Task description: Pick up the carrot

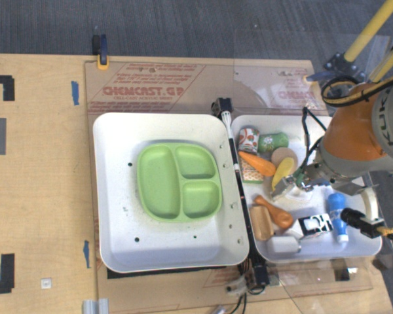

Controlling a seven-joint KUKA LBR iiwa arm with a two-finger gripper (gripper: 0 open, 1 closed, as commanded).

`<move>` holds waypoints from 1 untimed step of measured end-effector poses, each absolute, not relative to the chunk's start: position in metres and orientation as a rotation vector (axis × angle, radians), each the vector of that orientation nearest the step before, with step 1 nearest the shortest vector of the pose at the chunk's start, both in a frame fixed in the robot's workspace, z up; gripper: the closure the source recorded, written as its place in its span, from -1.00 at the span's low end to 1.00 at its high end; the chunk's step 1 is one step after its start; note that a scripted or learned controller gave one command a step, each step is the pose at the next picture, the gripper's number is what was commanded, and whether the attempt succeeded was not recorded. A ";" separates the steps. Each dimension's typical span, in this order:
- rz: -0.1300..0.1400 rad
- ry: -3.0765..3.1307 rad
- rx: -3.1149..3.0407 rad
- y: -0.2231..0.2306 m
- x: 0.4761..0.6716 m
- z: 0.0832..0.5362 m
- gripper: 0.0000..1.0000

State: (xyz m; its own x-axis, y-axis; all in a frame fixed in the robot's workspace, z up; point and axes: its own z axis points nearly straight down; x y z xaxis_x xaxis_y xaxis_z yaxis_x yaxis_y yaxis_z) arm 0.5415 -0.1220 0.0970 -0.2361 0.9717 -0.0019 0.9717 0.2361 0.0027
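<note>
The carrot [257,163], orange and tapered, lies in the right bin [363,244] near its left wall, pointing up-left. My gripper [283,186] hangs low over that bin, just right of and slightly below the carrot's thick end, beside a yellow banana-like piece [281,171]. Nothing can be made out between its tips. The grey arm with its orange band [352,136] comes in from the right.
Around the carrot lie a red-and-white can [248,138], a green item [274,141], a tan disc [283,156], a brown bread piece [261,222], a white block [283,244] and a blue bottle [337,213]. The left bin [118,227] holds a green divided plate [180,180].
</note>
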 end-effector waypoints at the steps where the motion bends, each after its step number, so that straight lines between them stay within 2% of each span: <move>1: 0.020 2.327 2.061 -0.106 0.489 0.091 -1.00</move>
State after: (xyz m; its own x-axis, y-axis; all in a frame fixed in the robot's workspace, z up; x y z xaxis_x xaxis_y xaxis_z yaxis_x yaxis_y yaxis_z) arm 0.4891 -0.1058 0.0915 -0.1206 0.9926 -0.0159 0.9922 0.1210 0.0313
